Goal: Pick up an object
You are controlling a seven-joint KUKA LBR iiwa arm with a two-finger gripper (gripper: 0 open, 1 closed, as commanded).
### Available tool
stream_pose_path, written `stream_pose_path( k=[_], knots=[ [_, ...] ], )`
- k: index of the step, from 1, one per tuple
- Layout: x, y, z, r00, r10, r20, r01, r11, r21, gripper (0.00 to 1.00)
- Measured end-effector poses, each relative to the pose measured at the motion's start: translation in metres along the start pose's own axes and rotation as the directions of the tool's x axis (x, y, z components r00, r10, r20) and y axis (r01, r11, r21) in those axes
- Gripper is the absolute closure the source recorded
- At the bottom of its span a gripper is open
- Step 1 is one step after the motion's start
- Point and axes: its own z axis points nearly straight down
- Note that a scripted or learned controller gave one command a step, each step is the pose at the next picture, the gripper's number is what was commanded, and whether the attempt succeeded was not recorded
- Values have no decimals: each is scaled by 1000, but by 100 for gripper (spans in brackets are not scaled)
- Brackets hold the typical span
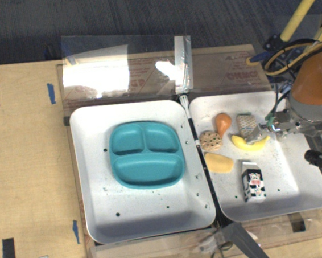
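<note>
Right bin [305, 196]: banana [250, 142], cookie [211, 140], milk carton [253, 184], all resting. Tool [276, 124] beside banana; grip state indiscernible. Nothing lifted yet.

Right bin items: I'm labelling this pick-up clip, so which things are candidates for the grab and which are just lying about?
Candidates, all in the right bin:
banana
carrot
cookie
yellow piece
cow-print carton
grey block
The gripper is beside the banana.

Lying about:
teal divided plate in the left bin
clear sheet behind the bins
</note>
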Motion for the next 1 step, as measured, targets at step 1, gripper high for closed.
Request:
stream_pose_path(
  k=[1],
  knots=[
    [76, -86, -73, 994, 110, -4, -109, 994, 26, 0]
  ],
)
